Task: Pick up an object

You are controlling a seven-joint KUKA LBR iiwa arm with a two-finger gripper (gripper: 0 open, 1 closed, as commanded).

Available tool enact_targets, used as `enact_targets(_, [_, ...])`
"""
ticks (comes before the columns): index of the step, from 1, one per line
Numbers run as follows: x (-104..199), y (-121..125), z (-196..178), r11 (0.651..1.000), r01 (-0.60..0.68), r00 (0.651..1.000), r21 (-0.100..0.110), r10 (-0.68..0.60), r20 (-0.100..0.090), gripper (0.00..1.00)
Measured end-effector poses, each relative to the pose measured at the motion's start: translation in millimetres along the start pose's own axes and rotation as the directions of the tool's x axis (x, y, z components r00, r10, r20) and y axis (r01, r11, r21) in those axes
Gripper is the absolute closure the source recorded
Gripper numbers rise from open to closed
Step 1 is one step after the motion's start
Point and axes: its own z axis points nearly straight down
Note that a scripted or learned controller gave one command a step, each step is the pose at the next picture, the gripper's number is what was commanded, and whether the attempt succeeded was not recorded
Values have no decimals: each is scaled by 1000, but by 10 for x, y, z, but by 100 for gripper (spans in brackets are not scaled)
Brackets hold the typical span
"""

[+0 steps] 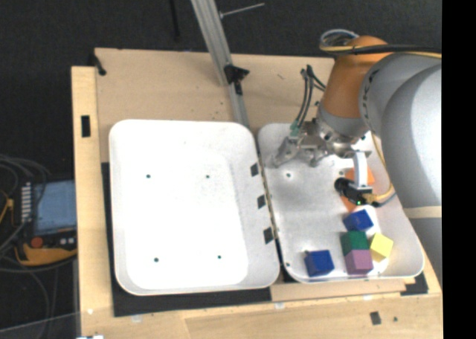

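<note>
My gripper [297, 153] hangs over the far left part of the right bin [297, 204], open, with nothing between its fingers. Several small blocks sit at the near right end of that bin, well apart from the gripper. A blue cube [318, 262] lies alone by the near rim. A second blue block [359, 220], a green block [355, 241], a purple block [359, 261] and a yellow block [381, 246] crowd together in the near right corner.
The left bin [182, 204] lies beside the right one, with small dark clips along their shared edge. A slanted metal rail [216, 40] rises behind the bins. The grey arm covers the right bin's far right side.
</note>
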Motion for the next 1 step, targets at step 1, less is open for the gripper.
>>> enact_targets(1, [-6,14,-129,1000,-3,1000,-5,3,-1,100])
